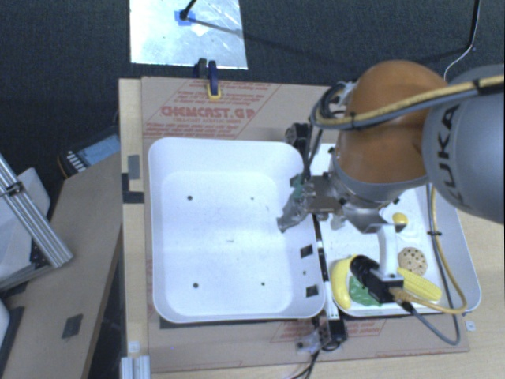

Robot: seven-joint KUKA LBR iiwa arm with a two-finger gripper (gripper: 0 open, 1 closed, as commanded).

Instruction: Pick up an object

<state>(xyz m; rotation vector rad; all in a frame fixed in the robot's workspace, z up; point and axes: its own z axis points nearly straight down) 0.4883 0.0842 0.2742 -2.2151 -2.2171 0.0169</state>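
White plastic bins sit side by side; the end effector [290, 214] hangs over their shared rim, grip state unclear.

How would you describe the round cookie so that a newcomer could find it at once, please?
Start at the right-hand white bin, partly under the orange-banded arm. Near its lower end sits the cookie, just above a corn cob. It alone is flat, round, tan and speckled; its neighbours are yellow, green or black.

Banana [342, 284] and cookie [411, 260] lie in right bin [471, 283].
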